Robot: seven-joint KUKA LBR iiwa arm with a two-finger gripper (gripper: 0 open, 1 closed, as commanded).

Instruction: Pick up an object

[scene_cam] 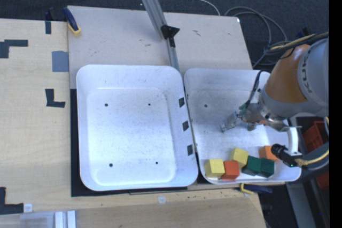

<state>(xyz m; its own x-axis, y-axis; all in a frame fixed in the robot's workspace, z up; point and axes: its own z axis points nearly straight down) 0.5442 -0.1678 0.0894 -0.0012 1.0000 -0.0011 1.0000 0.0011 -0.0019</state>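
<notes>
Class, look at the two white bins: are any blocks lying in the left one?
No; the blocks all sit in the right bin.

You have two bins side by side on the worktop (123, 40). The left bin (131, 125) touches the right bin (214, 88). A cluster of blocks (240, 164) sits along the right bin's near edge. The arm (291, 85) reaches over that bin from the right.
</notes>
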